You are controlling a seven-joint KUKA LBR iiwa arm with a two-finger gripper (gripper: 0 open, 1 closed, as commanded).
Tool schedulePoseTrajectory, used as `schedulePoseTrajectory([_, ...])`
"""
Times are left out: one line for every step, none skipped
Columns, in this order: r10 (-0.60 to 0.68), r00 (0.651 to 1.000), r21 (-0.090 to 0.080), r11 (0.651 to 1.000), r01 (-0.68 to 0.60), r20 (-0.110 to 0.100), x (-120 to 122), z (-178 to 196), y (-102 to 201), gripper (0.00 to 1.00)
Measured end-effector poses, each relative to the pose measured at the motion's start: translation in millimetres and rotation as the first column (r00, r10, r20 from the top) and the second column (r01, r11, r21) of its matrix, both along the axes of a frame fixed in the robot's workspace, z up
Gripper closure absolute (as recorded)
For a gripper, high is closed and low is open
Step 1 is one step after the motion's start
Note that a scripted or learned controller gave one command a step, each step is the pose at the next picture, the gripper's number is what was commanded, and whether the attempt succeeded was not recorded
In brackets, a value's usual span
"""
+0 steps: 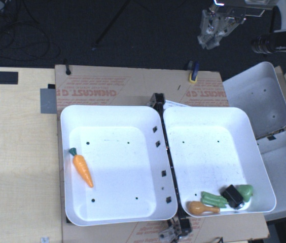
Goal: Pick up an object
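The camera view looks down at a slant on two shallow white bins set side by side on a sheet of cardboard point(133, 87), with a pale wooden bench point(16, 151) running off to the side. The gripper point(215, 28) hangs high at the far edge, well apart from both bins, over the dark floor; I judge it parked up there between tries, with nothing between its fingers that I can make out, and whether it is released or clenched I cannot tell at this size. The left bin point(107, 115) holds a single toy carrot point(82, 169), lying flat close to the outer wall with its green top pointing away from me. That one sits alone with bare floor on its inner side, so it looks the easier pick. The right bin point(209, 116) has its things bunched in the near corner: a green pod point(213, 199), a black block point(233, 196), a green rounded piece point(245, 190) and an orange-brown gourd-like toy point(202, 208), all touching or just beside one another and pressed near the wall. That crowding and the rim would likely hamper a clean descent. A grey metal tray point(264, 97) stands beyond the right bin.
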State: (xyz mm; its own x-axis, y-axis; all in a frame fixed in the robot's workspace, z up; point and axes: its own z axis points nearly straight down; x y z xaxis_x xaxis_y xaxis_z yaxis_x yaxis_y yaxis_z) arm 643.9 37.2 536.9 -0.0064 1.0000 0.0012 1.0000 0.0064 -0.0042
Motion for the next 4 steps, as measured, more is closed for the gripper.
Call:
schedulePoseTrajectory([0.002, 1.000, 0.001, 1.000, -0.002, 0.001, -4.0, -0.1, 80.3, 1.00])
schedulePoseTrajectory([0.001, 1.000, 0.000, 1.000, -0.001, 0.000, -0.3, -0.7, 149.2, 1.00])
schedulePoseTrajectory([-0.007, 1.000, -0.006, 1.000, 0.007, -0.011, -1.0, -103.4, 133.5, 1.00])
schedulePoseTrajectory([-0.003, 1.000, 0.002, 1.000, 0.003, 0.009, -63.6, 7.8, 133.3, 1.00])
